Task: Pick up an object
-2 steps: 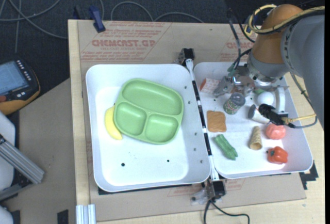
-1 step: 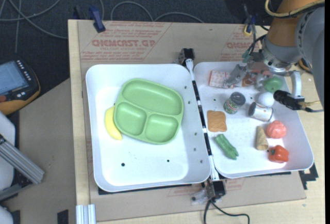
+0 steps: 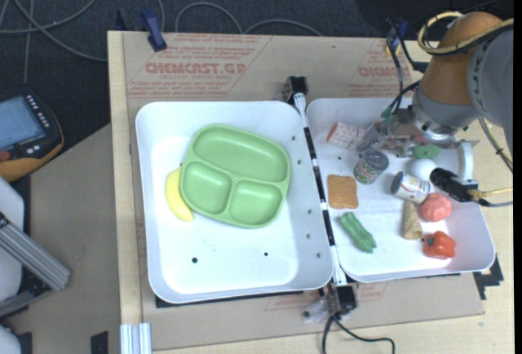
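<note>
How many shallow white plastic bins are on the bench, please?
2. The left shallow white plastic bin holds a green divided tray; the right shallow white plastic bin lies beside it, under the arm.

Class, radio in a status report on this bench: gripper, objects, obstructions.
Gripper low over right bin, fingers unclear. Small can just below it, not seen held. Packet close alongside.

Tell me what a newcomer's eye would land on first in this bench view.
First comes the big light-green divided plastic plate in the left white bin, with a yellow banana-shaped toy tucked against its left edge. Next is the grey arm with its orange band over the right white bin, above a scatter of small toy foods, including a red tomato-like piece and a green pickle-shaped piece.
</note>
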You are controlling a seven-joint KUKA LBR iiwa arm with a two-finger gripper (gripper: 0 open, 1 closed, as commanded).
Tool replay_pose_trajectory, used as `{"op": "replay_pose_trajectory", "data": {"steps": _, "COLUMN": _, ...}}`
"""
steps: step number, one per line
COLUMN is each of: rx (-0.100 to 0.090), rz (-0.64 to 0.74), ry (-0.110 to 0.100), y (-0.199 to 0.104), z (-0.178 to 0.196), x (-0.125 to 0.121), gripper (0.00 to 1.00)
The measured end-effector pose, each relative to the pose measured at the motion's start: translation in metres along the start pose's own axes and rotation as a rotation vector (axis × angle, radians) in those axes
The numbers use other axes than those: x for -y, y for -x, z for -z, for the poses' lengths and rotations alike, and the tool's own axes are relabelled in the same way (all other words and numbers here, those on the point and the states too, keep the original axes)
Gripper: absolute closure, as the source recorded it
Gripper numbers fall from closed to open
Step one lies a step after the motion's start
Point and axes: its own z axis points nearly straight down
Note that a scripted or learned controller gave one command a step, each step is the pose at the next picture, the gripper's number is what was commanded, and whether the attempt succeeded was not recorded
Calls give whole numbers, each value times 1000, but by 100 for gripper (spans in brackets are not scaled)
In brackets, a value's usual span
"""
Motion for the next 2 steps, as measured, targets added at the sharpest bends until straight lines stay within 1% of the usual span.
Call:
{"op": "replay_pose_trajectory", "data": {"steps": 1, "rx": 2, "rz": 0, "ry": 3, "y": 0, "z": 11, "x": -1, "gripper": 100}}
{"op": "replay_pose_trajectory", "data": {"steps": 2, "rx": 1, "rz": 0, "ry": 3, "y": -1, "z": 11, "x": -1, "gripper": 0}}
